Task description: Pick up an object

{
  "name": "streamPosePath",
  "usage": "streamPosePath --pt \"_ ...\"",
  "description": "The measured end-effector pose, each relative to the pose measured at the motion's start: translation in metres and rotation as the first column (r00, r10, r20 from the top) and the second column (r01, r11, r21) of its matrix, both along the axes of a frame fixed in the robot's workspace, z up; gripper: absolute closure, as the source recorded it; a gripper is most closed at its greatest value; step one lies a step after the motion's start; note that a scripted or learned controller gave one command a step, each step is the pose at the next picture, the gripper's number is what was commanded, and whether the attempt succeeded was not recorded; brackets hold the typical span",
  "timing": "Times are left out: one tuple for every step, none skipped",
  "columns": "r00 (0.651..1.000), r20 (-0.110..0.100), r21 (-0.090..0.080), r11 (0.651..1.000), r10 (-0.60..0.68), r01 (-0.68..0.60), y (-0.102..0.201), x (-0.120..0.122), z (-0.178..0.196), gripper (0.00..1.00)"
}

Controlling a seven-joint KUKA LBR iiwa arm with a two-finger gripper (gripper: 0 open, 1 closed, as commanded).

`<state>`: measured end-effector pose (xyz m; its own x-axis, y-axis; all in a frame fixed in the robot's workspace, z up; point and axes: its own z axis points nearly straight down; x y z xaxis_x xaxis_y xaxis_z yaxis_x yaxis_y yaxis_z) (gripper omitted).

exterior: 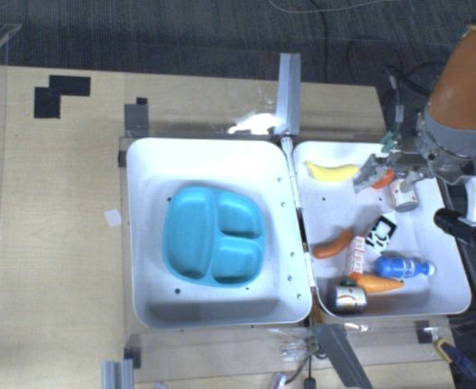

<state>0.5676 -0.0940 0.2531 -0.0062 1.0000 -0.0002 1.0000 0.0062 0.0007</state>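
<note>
Wooden bench (51, 241), two white bins (140, 298). Hovering over right bin's far edge, gripper (381, 168), finger state impossible to tell, just beside banana (332, 171). Could nudge banana against wall and miss, given crowding.

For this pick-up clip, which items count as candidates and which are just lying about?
Candidates, right bin: banana, sausage, bottle, carrot, can, near the claw.

Lying about: blue tray in the left bin, cable on the floor.
</note>
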Motion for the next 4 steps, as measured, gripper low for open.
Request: streamPosePath --pt "0.993 0.009 0.0 0.993 -0.116 0.116 -0.014 -0.035 -0.126 0.0" --pt "0.999 0.049 -0.016 1.0 -0.011 0.012 -0.009 -0.021 -0.145 0.0" --pt "0.997 0.077 -0.025 1.0 -0.008 0.01 -0.01 -0.013 -0.128 1.0" --pt "1.0 0.003 -0.001 1.0 -0.01 0.01 0.015 0.023 -0.035 1.0"
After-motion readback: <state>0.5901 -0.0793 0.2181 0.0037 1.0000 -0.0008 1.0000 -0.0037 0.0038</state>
